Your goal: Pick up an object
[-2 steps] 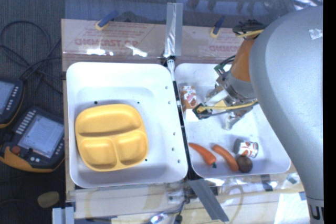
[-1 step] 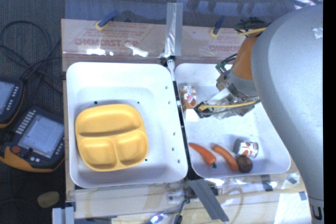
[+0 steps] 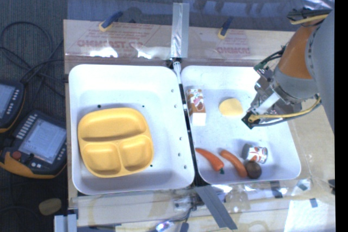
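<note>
My gripper (image 3: 263, 98) hangs over the right side of the right bin (image 3: 283, 141), just right of a pale yellow round piece (image 3: 231, 107). A brown and white carton (image 3: 196, 106) lies by the bin's left wall. Along the bin's front lie two orange carrot-like pieces (image 3: 209, 159) (image 3: 233, 163), a small red and white can (image 3: 255, 153) and a dark brown ball (image 3: 254, 170). I see nothing held by the gripper.
The left bin (image 3: 109, 81) holds a yellow divided plate (image 3: 115, 140). A metal strip (image 3: 179, 35) stands behind the wall between the bins. The arm's orange band (image 3: 296, 57) crosses the right bin's far right corner. Handheld controllers (image 3: 32, 144) lie off the bench at left.
</note>
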Tool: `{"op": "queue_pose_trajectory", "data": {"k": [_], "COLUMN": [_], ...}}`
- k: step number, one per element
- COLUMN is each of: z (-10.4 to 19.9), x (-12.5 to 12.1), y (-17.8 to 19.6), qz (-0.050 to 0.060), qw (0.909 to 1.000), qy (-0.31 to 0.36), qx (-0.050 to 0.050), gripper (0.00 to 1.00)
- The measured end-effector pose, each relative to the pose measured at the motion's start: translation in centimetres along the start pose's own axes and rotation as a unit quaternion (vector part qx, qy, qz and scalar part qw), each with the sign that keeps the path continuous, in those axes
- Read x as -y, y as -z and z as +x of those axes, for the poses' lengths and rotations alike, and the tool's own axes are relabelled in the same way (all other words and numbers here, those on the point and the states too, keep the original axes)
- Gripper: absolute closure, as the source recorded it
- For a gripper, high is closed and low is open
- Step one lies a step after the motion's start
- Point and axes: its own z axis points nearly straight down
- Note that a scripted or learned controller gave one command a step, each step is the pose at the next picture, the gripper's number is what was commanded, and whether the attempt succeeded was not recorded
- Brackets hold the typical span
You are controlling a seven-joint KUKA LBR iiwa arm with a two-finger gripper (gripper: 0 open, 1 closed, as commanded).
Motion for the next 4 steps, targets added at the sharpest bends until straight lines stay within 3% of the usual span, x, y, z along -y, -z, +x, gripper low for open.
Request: {"op": "queue_pose_trajectory", "data": {"k": [1, 2, 3, 4], "z": [8.0, 16.3, 12.0, 2.8], "x": [3.1, 13.3, 11.9, 10.7], "y": [7.5, 14.2, 5.8, -0.8], "qz": [0.0, 0.0, 0.0, 0.002], "qw": [0.9999, 0.9993, 0.9973, 0.9919], "qy": [0.015, 0.037, 0.074, 0.127], "qx": [0.0, 0.0, 0.001, 0.0], "gripper": [1.0, 1.0, 1.0, 1.0]}}
